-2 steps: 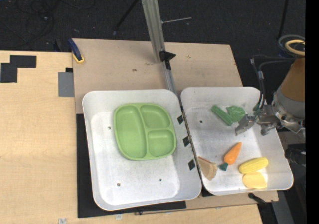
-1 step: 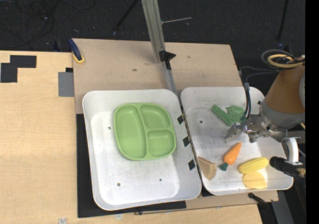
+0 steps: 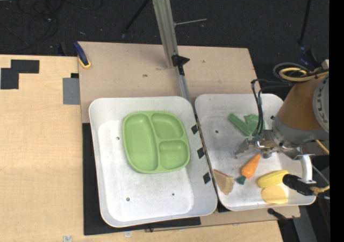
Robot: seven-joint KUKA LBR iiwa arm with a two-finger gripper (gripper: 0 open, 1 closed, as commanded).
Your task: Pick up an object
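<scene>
The fingers [image 3: 242, 151] look spread to us, one metal tip angled out to the left and the other nearer the wrist, and we see nothing pinched between them. The gripper [image 3: 252, 152] sits low over the middle of the right bin [image 3: 220, 122], pointing down and slightly left.

Working down in size, we start with the plywood bench [image 3: 134, 69], which carries both white bins. The left bin [image 3: 102, 128] is the wider of the two, and the right bin lies just beside it, their inner edges touching along a line of small black clips. A slim aluminium post [image 3: 165, 26] rises from the board behind the seam between the bins.

The arm [image 3: 301, 109] comes in from the right, its orange band bulking over the right bin's far right side. The wrist is bent so that the tool reaches down and inward, and a black cable loops along its left side.

In the left bin a green divided plate [image 3: 157, 141] lies flat in the upper middle, with three compartments.

In the right bin a green toy piece [image 3: 244, 123] lies just above the gripper. A yellow toy [image 3: 274, 186] rests near the bin's lower right corner. The toy carrot [image 3: 250, 166] lies tilted directly below the gripper, its top end reaching up to the fingertips; we cannot tell whether they touch. A small tan wedge [image 3: 224, 183] lies to the carrot's lower left, near the bin's front edge
</scene>
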